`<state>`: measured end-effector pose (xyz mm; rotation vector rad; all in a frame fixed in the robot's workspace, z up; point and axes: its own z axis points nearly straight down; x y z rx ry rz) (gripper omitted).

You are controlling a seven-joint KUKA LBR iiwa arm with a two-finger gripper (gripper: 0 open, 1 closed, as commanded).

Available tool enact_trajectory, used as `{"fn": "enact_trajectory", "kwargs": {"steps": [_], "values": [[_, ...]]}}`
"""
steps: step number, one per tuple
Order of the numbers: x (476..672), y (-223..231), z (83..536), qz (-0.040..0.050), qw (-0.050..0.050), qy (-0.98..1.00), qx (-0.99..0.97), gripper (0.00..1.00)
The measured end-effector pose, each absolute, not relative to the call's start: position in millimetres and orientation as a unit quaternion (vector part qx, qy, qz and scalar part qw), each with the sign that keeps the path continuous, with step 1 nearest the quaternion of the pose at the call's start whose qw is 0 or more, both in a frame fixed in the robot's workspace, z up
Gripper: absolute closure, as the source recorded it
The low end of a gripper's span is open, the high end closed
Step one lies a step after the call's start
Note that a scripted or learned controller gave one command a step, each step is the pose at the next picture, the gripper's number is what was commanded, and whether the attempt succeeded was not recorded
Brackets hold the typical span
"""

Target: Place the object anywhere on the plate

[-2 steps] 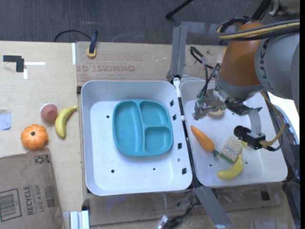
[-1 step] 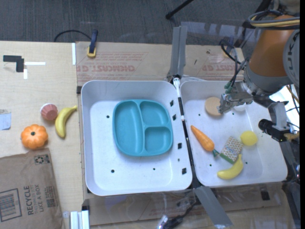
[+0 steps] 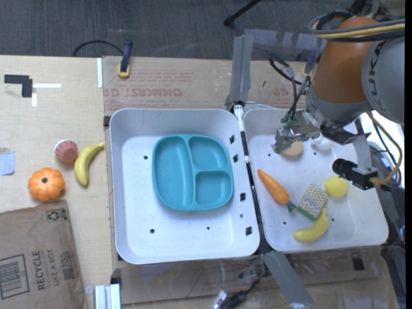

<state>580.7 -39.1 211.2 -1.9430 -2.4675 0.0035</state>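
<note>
the small round tan object (image 3: pixel 293 149), like a toy bun or biscuit with a matte surface, lies in the right white plastic bin (image 3: pixel 360 234), directly under the jaws (image 3: pixel 288 140), which sit low over it; whether they are open, closed or gripping it i cannot tell. it looks light, stiff and smooth, likely to slip, so a pinch across its round sides at mid height seems best.

beyond the jaws toward the near rim lie an orange tapered toy carrot (image 3: pixel 274 186), a speckled beige sponge-like block (image 3: pixel 313 199), a glossy yellow lemon-shaped ball (image 3: pixel 336 187) and a curved yellow toy banana (image 3: pixel 311 229).

well to the left of the jaws, in the other bin, rests the teal three-compartment plastic plate (image 3: pixel 192 172), shallow and smooth.
</note>
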Motion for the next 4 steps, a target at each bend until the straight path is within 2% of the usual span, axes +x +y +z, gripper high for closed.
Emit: {"fn": "enact_trajectory", "kwargs": {"steps": [1, 2, 3, 4], "values": [[597.8, 65, 191, 0.0009, 0.0, -0.849, -0.528, 1.0], [597.8, 65, 191, 0.0008, 0.0, -0.849, -0.528, 0.0], [568.9, 119, 148, 0.0016, 0.001, -0.836, -0.548, 0.0], [615.5, 106, 118, 0.0011, -0.001, -0.857, -0.516, 0.0]]}}
